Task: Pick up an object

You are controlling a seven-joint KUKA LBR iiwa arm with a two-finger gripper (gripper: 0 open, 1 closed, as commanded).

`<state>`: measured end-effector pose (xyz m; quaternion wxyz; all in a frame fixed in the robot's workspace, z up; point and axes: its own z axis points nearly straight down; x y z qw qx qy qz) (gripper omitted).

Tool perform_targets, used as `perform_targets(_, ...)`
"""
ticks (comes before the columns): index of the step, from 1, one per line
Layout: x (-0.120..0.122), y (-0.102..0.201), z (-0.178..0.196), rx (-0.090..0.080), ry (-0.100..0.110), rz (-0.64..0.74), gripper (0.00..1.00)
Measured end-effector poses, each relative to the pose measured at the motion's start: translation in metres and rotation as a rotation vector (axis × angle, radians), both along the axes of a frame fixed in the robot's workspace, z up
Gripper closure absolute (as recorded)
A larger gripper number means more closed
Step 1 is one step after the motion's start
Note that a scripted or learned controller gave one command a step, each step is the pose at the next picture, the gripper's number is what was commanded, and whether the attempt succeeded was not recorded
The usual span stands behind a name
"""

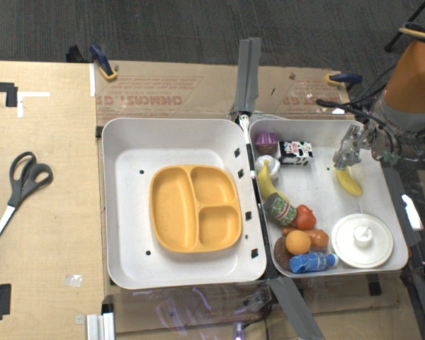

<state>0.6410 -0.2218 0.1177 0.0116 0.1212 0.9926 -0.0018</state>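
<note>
Banana (350, 181) under pincer (347, 156); cardboard (156, 94) print reversed, partly legible.

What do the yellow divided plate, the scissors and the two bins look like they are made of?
The divided plate looks like moulded plastic: even yellow-orange colour, soft rounded ridges, dull sheen. The scissors seem to have black plastic handles and pale metal blades, though the blades are small here. The left bin and right bin look like smooth white plastic with rounded corners; painted metal cannot be ruled out.
</note>
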Motion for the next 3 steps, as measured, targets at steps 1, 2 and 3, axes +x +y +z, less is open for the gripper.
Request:
perform_targets(1,0.000,0.000,0.000,0.000,0.000,0.000,0.00)
perform_targets(2,0.011,0.000,-0.023,0.005,0.014,-0.012,0.00)
perform_targets(3,0.013,0.000,-0.011,0.002,0.006,-0.011,1.00)
